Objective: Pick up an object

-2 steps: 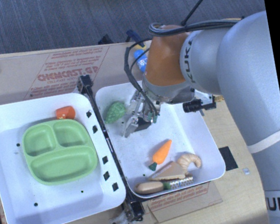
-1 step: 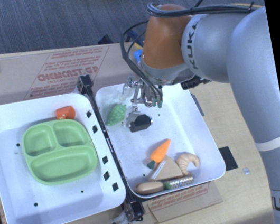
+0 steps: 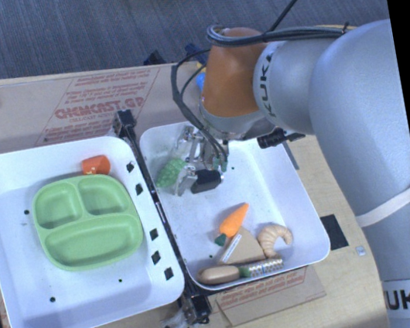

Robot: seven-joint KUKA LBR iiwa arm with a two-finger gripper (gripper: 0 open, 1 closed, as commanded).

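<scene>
The grey arm with the orange band is reaching from the right down into the right-hand shallow white bin (image 3: 295, 206), and its two-finger gripper (image 3: 199, 166) is hanging low near that bin's far left corner. Whether the fingers are apart or together cannot be told from this slanted look down; the metal parts are crowding each other. A small green leafy toy (image 3: 168, 175) is lying just beside the gripper, toward the bin's left wall, and may be touching it, but it is not clearly sitting between the fingers.

Toward the near edge of the same bin, an orange plastic carrot with a green top (image 3: 233, 221) is lying tilted, and a tan croissant-shaped toy (image 3: 274, 236) is resting just beside it. A brown oblong bread-like piece (image 3: 218, 275) is lying along the near wall, with a pale wedge-shaped piece (image 3: 244, 250) above it.

In the left-hand shallow white bin (image 3: 19, 310), a light green plastic plate with three compartments (image 3: 87, 220) is sitting near the middle, and a small orange-red toy (image 3: 96, 166) is sitting by the far wall, just past the plate's rim.
</scene>
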